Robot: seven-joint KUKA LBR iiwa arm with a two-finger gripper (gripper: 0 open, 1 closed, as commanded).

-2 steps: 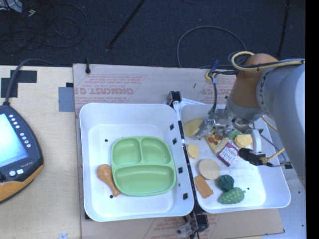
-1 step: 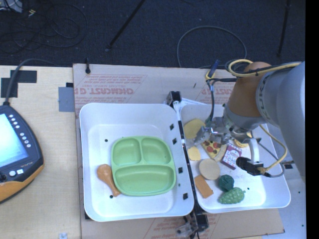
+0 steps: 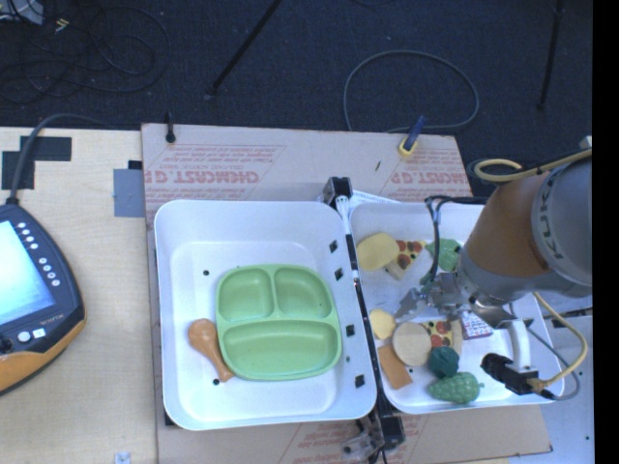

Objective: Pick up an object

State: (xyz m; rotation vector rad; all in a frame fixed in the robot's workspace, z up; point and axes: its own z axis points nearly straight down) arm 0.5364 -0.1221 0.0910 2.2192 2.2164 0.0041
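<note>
Objects point(image 3: 383, 324) for the picking are all crowded into the right bin point(image 3: 385, 217), and the arm point(image 3: 522, 235) is reaching in over them from the right. Its gripper point(image 3: 432, 300) hangs low over the middle of that bin, just above the cluster; from this angle there is no telling how wide it stands or whether it has hold of anything.

Up at the far end, a yellow lump point(image 3: 377, 251) lies beside a pizza slice point(image 3: 408, 255), with a small green piece point(image 3: 447, 252) just to their right, partly under the arm. Down at the near end, a round tan disc point(image 3: 411, 344) lies just below the gripper, touching an orange-brown slab point(image 3: 394, 366) on its lower left. A dark teal lump point(image 3: 444, 361) is pressed against a bumpy green piece point(image 3: 455, 388) at the bin's near edge. A small red-and-white card point(image 3: 474, 327) lies under the wrist.

Over in the left bin point(image 3: 184, 259), a green divided plate point(image 3: 279, 322) lies flat in the centre, and a tan spoon point(image 3: 208, 344) rests against its left edge. Both bins stand on a sheet of cardboard point(image 3: 242, 167) on the bench point(image 3: 87, 211), with a tablet point(image 3: 24, 288) well off to the left.
</note>
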